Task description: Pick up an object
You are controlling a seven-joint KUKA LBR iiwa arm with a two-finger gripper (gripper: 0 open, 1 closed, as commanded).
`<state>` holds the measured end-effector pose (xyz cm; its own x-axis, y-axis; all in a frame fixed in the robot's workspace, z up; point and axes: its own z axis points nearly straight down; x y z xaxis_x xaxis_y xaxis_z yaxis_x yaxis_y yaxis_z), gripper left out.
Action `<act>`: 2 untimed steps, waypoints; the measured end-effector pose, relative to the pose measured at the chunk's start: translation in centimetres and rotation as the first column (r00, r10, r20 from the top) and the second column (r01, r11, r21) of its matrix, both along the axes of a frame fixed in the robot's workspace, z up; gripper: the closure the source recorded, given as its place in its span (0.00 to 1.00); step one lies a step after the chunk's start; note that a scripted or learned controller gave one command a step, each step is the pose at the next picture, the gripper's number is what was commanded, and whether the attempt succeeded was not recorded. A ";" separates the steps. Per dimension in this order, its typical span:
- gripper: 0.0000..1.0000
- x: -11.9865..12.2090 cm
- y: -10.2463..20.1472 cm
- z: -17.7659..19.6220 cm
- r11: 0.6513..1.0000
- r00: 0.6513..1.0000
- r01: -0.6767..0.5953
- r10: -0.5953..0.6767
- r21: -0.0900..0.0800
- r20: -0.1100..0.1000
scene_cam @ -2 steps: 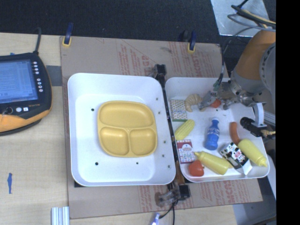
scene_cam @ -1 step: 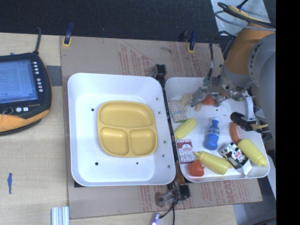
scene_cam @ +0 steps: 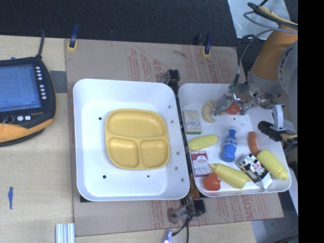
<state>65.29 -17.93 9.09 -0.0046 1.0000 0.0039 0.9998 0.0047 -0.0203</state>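
Note:
My gripper (scene_cam: 230, 105) is low over the far part of the right bin (scene_cam: 283, 189), just right of a tan croissant (scene_cam: 208, 111). A small red-orange object (scene_cam: 233, 109) lies directly at the gripper's tip, partly hidden by it. Nearer in the same bin are a patterned small box (scene_cam: 192, 121), a corn cob (scene_cam: 202, 142), a blue bottle (scene_cam: 230, 146), a red box (scene_cam: 200, 163), a red tomato-like piece (scene_cam: 212, 183), a yellow squeeze bottle (scene_cam: 233, 175), an orange sausage (scene_cam: 253, 142), a black-and-white carton (scene_cam: 252, 167) and another yellow bottle (scene_cam: 274, 165).
The left bin (scene_cam: 88, 135) holds a yellow divided tray (scene_cam: 136, 138). A tablet-like pendant (scene_cam: 23, 97) lies on the bench at the far left. Clamps (scene_cam: 204, 43) hold the cardboard base at the back. The arm's orange band (scene_cam: 276, 49) and cables rise at the right.

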 end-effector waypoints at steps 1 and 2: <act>0.00 0.0 -3.2 0.0 1.000 1.000 0.000 0.000 0.000 0.001; 0.00 -7.0 -1.7 0.1 1.000 1.000 -0.001 0.001 -0.004 0.015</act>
